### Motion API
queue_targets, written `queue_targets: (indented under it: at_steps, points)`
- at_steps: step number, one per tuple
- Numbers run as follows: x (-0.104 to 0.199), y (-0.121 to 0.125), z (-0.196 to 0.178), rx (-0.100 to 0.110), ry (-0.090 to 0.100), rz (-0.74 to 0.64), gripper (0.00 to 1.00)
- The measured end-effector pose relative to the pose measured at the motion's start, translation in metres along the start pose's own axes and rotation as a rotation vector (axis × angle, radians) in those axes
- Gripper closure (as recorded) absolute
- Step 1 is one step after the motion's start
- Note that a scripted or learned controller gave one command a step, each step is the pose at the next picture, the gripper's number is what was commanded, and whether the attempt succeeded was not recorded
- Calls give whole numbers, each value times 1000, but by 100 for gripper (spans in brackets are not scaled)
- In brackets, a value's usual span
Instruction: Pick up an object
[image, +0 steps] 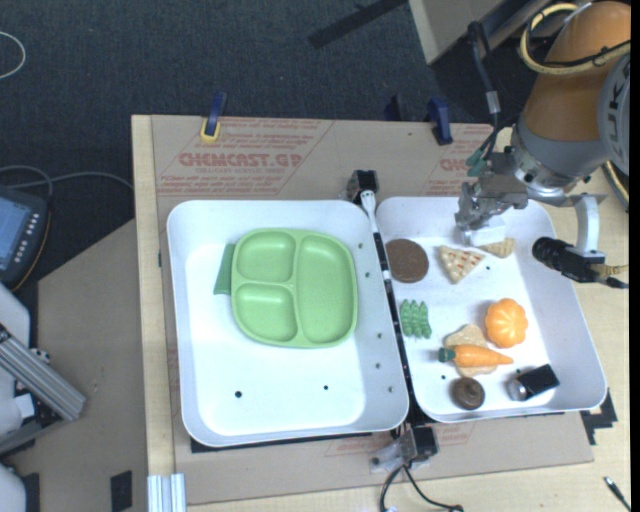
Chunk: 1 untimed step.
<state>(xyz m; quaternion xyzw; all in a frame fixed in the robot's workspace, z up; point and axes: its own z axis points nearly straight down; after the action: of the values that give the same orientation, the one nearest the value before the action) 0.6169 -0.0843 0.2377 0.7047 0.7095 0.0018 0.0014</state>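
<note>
White bins sit side by side: the left bin (200, 380) has a green divided plate (294, 287), the right bin (580, 345) holds toy food. Gripper (478, 226) hovers at its far end, just above a cracker wedge (497, 247); can't tell its state. Pizza slice (460, 263) sits close by.

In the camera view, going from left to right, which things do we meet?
green divided plate → green beans → pizza slice → small pumpkin → black block
</note>
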Motion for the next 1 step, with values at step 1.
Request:
queue_targets:
  at_steps: [1]
  points:
    - [41,27,13,1,0,1,100]
